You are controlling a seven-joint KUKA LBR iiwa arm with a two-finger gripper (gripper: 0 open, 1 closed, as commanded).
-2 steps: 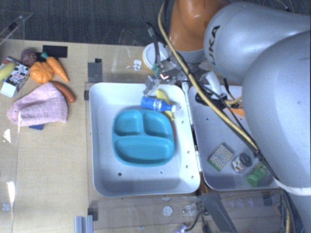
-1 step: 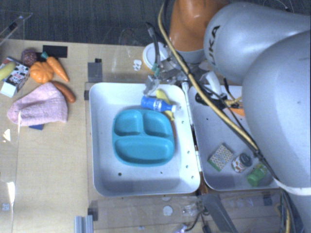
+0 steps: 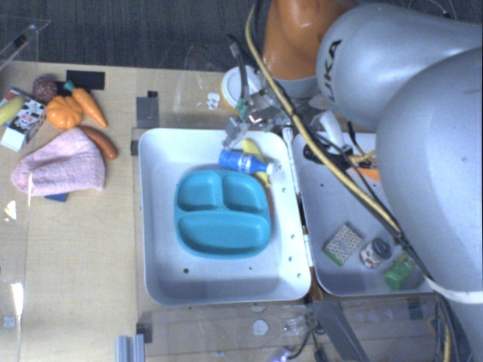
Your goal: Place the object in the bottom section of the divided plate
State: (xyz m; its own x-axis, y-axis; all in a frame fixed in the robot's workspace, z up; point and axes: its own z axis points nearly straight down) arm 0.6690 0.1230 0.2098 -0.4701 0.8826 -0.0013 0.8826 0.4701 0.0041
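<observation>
We record a blue three-section plastic plate (image 3: 223,213) lying in the left shallow white bin (image 3: 162,274). A small blue bottle with a white cap (image 3: 243,162) lies just beyond the plate's far rim, beside a yellow item (image 3: 252,148). The two-finger gripper (image 3: 235,134) hangs just above the bottle.

In the right white bin (image 3: 332,281) we list a checkered pad (image 3: 343,243), a small tin (image 3: 373,253) and a green block (image 3: 399,271).
</observation>
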